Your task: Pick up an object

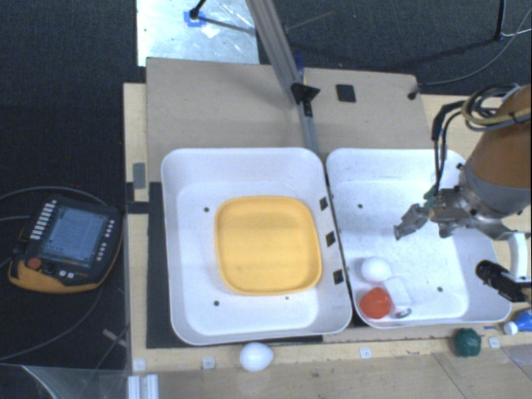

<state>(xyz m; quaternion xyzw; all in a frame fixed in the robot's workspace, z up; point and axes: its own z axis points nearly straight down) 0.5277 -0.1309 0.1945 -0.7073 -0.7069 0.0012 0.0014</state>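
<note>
My gripper (428, 223) hangs over the middle of the right bin (391, 173), with its fingers (406, 224) spread open and nothing between them. A white egg-shaped object (375, 268) lies in that bin's front left part, below and left of the gripper. Just in front of it sits a red-orange round object (376, 302) beside a small clear piece (399, 294). A square yellow plate (268, 243) lies flat in the left bin (187, 223).
Another white egg-shaped object (256, 356) lies on the bench in front of the left bin. A dark green ball (466, 342) rests past the right bin's front corner. A teach pendant (62, 243) sits far left. A metal pole (278, 44) slants in behind the bins.
</note>
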